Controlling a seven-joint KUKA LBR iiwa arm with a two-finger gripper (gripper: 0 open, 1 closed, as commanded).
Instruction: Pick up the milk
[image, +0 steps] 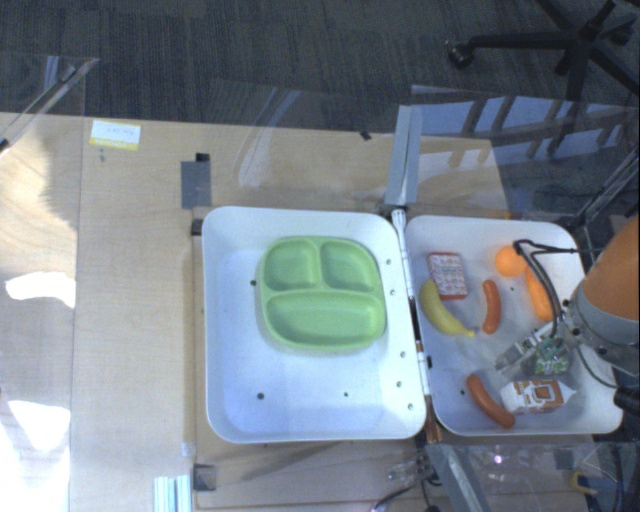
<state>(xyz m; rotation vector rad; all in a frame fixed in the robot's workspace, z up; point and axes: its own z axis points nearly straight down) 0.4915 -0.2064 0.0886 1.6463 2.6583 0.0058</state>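
Observation:
The milk (537, 396) looks like a small white carton with an orange-brown label. It lies on its side near the front edge of the right bin (600, 420). My gripper (540, 356) hangs just above and behind the carton, at the end of the grey arm with the orange band (612, 285) that comes in from the right. The gripper's body partly covers the carton's top edge. Whether it touches the carton is unclear.
In the right bin lie a red sausage (490, 400) just left of the milk, a banana (441, 310), another sausage (491, 306), a red-and-white packet (447, 274), an orange (509, 262) and a carrot (540, 297). The left bin (230, 400) holds a green divided plate (322, 295).

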